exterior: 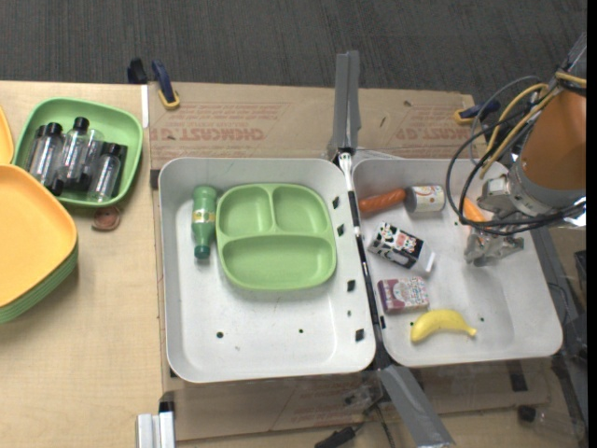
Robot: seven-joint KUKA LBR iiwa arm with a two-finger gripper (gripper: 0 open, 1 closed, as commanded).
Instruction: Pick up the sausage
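The orange-red sausage (382,201) lies flat in the right shallow white bin (522,329), near the bin's far left corner, its long axis running roughly left to right. Its right end sits just beside a small white can (428,198) lying on its side, with a red mark on it. Nearer the camera than the sausage, a small black-and-white cow-patterned carton (398,245) lies tilted on the bin floor, and below that lies a purple-and-white snack packet (403,295). A yellow banana (442,325) rests near the bin's front edge, curved side up.

The end effector (492,248) hangs over the right part of the same bin, well apart from the sausage, under the grey arm's orange band (560,143). Whether its fingers are spread or closed I cannot tell from this angle, and nothing is visibly between them. Yellow and black cables (490,124) loop beside the wrist.

In the left shallow white bin (270,343) a green three-compartment plastic plate (276,236) lies flat, with a green bottle (203,220) lying just beside its left edge.

On the wooden bench (84,371) to the left stands a green square dish (79,152) holding several small dark-capped bottles (75,157), and a stack of orange plates (33,241) sits at the left edge.
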